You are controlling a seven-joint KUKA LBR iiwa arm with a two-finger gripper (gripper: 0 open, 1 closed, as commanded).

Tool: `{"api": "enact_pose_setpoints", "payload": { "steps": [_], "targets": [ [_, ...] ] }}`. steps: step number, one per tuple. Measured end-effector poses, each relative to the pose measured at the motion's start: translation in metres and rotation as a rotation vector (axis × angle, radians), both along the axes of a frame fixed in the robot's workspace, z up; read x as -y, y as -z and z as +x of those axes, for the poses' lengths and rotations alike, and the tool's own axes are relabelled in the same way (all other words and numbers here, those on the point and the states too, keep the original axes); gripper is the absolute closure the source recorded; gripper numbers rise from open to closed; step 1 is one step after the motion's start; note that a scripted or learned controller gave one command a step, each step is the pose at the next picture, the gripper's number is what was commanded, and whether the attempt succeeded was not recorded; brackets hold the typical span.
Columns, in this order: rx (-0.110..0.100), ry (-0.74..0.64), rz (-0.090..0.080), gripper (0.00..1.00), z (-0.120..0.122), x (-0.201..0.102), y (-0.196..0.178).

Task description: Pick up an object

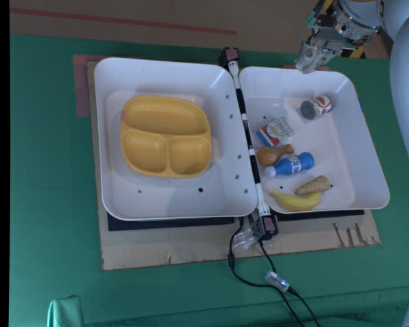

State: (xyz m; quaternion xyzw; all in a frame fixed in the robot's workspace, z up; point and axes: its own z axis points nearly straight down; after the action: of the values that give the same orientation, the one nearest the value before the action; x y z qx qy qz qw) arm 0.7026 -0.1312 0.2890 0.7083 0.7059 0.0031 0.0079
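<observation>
Nothing picked yet. Gripper (312, 58) above right bin's (368, 148) far edge, carrying nothing; grip state impossible to tell. Can (315, 107) nearest, toward far corner; banana (296, 200) at near edge. Descent, grasp, lift all left.

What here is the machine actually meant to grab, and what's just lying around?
For the job, all in the right bin:
can
small carton
chicken drumstick
blue bottle
ice cream cone
banana
the claw, hanging over that bin's far edge, holding nothing

Just lying about:
yellow divided tray in the left bin
cables on the green cloth
</observation>
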Motion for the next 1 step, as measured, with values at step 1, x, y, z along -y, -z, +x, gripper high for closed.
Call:
{"api": "enact_pose_setpoints", "payload": {
  "steps": [1],
  "targets": [
    [0.001, 0.001, 0.0, 1.0, -0.0007, -0.0244, -0.0456]
  ]
}}
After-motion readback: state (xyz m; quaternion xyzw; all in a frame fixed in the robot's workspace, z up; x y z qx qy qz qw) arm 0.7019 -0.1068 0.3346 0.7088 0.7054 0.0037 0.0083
